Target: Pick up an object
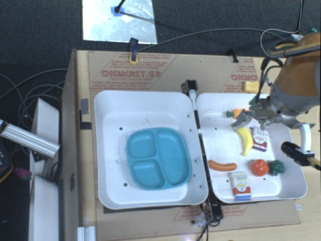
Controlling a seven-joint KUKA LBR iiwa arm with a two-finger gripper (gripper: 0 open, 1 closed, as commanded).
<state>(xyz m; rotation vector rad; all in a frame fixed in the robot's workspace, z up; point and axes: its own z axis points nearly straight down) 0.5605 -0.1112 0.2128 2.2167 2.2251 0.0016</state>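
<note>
On the bench, left side: shallow white plastic bin [108,134], square with rounded corners. Contents: one light-blue plastic divided plate [158,157] with three compartments, lying flat near the bin's middle, nothing on it. It reads as a likely drop-off spot for picked items, though that is a judgement.

Centre: dark divider strip [199,134] where the two bins meet.

Right side: second shallow white plastic bin [213,104], holding all the loose items, presumably stocked as the pick source. Contents, left to right: orange-red toy sausage [221,165], lying crosswise near the front left; small carton with a red and blue label [240,185], at the front edge; orange toy carrot [234,113], toward the back; yellow toy banana [246,140], lengthwise near the middle; small red and white packet [259,139], touching or just beside the banana's right; red toy tomato [259,167]; dark green toy broccoli [276,167], just beside the tomato.

Arm: grey and orange, reaching in from the right. Two-finger gripper [249,117] sits over the back of the right bin, between carrot and banana. Jaw state: cannot tell. Nothing visibly held. Nearest candidates: carrot and banana; every item lies in the bin.
</note>
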